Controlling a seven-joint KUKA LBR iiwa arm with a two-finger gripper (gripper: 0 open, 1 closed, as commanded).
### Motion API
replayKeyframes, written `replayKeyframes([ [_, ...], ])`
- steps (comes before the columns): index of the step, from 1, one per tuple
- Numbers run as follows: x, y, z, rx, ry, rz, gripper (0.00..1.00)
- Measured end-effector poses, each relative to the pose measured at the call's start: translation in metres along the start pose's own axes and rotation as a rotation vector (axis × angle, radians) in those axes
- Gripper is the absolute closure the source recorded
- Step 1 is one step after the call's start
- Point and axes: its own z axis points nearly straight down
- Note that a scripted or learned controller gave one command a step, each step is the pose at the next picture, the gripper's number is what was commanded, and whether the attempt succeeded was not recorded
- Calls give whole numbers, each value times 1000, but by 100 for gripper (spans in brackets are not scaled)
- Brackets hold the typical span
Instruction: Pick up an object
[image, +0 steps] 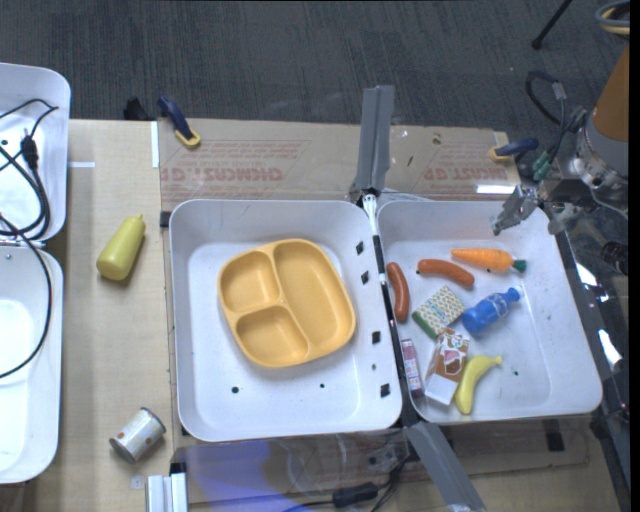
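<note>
Wooden surface (120, 330) carries two white bins; approach step: end effector (517, 212), grip state indeterminate, hovers at right bin's (560, 395) rear edge near orange plastic carrot (482, 259); next move requires descent onto it

warm toy colours on white bins, tan bench underneath

you see a yellow three-part tray (287, 301) in the left white bin (190, 330); in the right white bin (570, 350) there's an orange carrot (482, 259) with a green tip, two red-brown sausages (445, 271), a blue bottle (489, 310), a yellow banana (473, 380) and a green-edged checked packet (439, 310). on the tan bench (110, 340), a mustard-yellow bottle (121, 248) and a silver can (136, 433) with red marks.
</note>
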Motion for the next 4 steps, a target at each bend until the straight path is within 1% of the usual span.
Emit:
replayKeyframes([
  [1,-7,-5,171,-1,1,10,0],
  [2,-8,-5,162,-1,0,14,100],
  [3,-8,-5,162,-1,0,13,0],
  [4,50,40,176,-3,0,-52,0],
])
